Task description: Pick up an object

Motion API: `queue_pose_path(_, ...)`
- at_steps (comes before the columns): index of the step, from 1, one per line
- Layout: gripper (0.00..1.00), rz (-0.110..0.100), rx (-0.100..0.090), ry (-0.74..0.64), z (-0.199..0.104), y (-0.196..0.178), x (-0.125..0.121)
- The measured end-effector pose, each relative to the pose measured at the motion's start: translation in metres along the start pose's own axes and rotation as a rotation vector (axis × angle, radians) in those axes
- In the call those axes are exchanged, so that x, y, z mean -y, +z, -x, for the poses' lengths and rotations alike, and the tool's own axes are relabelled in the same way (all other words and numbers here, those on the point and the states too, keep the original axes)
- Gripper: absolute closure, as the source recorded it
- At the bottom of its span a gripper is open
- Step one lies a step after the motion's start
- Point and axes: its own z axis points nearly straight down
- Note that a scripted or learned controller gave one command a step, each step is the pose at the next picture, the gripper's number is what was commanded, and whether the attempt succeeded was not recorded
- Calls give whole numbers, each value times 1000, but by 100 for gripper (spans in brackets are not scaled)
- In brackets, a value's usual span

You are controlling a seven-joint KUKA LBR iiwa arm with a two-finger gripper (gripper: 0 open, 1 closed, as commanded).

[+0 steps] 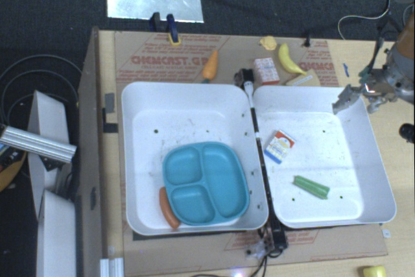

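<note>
Two white bins sit side by side on the counter [162, 52]. The left bin [146, 139] holds a blue divided tray [205, 182] with an orange sausage-like piece [168, 207] just beside its lower left edge. The right bin [350, 159] holds a small printed box [279, 146] and, nearer, a green stick [311, 187], well apart. The gripper [360, 95] hovers over that bin's far right corner; I cannot tell how it is set.

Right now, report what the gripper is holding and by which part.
Nothing is visibly held. The gripper sits over the right bin's upper right rim, apart from the small box and green piece inside.
</note>
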Motion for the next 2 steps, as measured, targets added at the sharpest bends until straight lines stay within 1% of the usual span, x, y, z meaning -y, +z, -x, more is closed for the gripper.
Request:
queue_pose_path(1,0,-7,-3,3,-9,62,46)
queue_pose_path(2,0,-4,-4,-5,-85,104,63)
